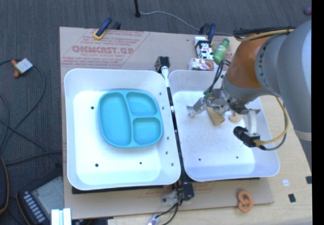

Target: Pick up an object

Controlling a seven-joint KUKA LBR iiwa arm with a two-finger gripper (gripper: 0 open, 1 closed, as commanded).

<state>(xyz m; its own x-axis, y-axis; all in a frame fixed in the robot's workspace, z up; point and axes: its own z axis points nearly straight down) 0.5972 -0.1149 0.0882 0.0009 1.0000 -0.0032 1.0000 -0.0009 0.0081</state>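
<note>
My gripper (201, 107) is low in the right bin (217, 166), near its upper middle, below the grey arm with the orange band (245, 67). A small tan block (216, 118) lies on the bin floor just to the right of the gripper's metal tip, touching or nearly touching it. A second pale tan piece (234, 116) lies further right, partly hidden under the wrist. Nothing is visibly lifted off the floor.
The left bin (81, 158) holds a blue divided plate (130, 119). A black cable plug (244, 136) hangs from the wrist over the right bin. Behind the bins stand a green bottle (220, 51) and a small box (202, 62). An orange ring (245, 200) lies on the front board.
</note>
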